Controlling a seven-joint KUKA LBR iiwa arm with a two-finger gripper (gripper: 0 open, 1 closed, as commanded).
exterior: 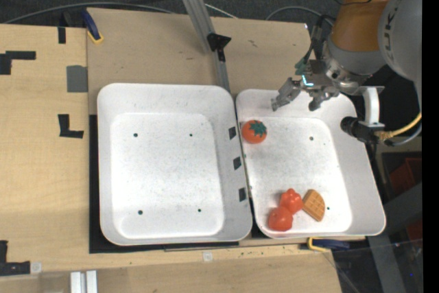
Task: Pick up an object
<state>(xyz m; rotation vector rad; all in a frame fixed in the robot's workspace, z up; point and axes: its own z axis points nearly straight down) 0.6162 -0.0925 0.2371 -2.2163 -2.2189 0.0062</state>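
Observation:
In the right bin (343, 168) a small orange-red tomato with a green top (254, 132) lies near the far left corner. At the bin's near edge sit a red pepper-like toy (291, 200), a round red toy (279, 219) and a tan waffle-like biscuit (314, 204), close together. My gripper (299, 99) hangs over the bin's far edge, right of and beyond the tomato, its two fingers spread apart with nothing between them.
The left bin (164, 161) lies beside the right one, with black clips along their shared rim. A grey metal bar (195, 0) slants up from the bins' far junction. Black cables run along the arm at the right.

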